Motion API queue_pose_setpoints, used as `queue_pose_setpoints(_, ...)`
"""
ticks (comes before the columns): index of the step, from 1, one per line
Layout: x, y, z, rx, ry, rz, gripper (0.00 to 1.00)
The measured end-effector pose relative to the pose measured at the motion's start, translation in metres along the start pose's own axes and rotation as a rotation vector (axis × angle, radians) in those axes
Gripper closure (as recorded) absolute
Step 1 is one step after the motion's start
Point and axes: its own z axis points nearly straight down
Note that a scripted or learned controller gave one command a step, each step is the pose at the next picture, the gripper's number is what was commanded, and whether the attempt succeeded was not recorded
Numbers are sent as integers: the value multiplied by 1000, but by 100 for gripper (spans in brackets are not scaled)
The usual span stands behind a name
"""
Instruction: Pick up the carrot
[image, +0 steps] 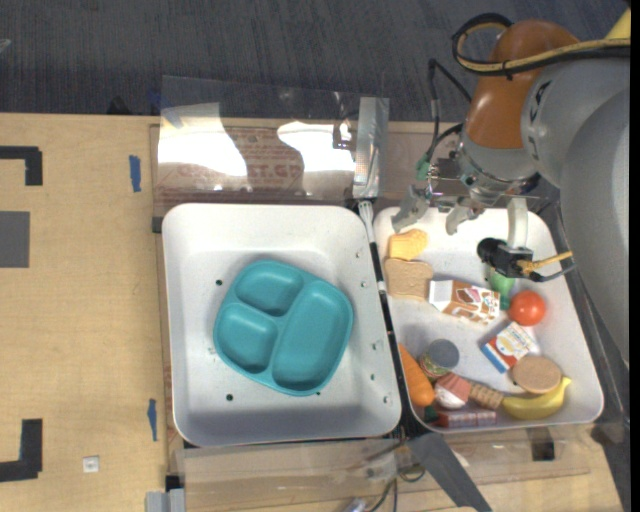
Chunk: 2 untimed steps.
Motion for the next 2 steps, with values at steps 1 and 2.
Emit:
queue_pose_setpoints(1, -63, 8, 90, 1, 1, 141, 0)
queue_pose_setpoints(2, -49, -11, 97, -1, 1, 274, 0)
